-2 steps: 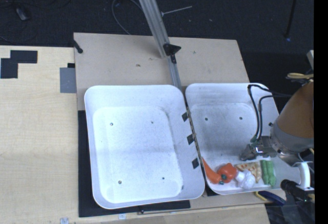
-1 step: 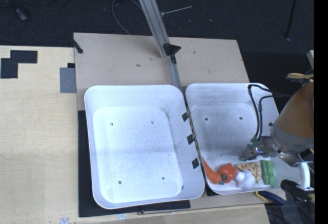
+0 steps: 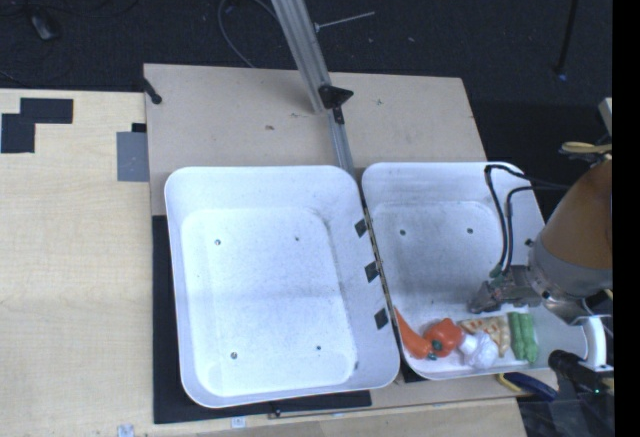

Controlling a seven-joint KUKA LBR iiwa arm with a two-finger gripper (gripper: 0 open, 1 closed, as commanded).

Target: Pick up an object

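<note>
The arm point(image 3: 585, 235) leans in from the right over the right-hand bin point(image 3: 440, 205), and its gripper point(image 3: 497, 297) sits low near that bin's near right corner, just above a small heap of objects; this looks like the reach-and-descend step, with nothing lifted yet. I cannot tell from here how the gripper is set, since it is small, dark and partly lost against the wrist. The things to choose from all crowd along the near edge of the right-hand bin: an orange-red piece point(image 3: 443, 334) with a long orange strip point(image 3: 408, 334) running left of it toward the divider, a white crumpled object point(image 3: 480, 351), a pale tan ridged piece point(image 3: 488, 328) and a green block point(image 3: 522, 335) by the right wall. The tan piece and the green block lie closest under the gripper, so I judge the next move to be a short drop onto one of them and a firm close. Room is tight there: the near rim and the right wall hem the heap in, and the items touch one another, so a neighbour may get nudged. The far half of this bin is bare floor, and the left-hand bin point(image 3: 260, 275) offers wide open space.
</note>
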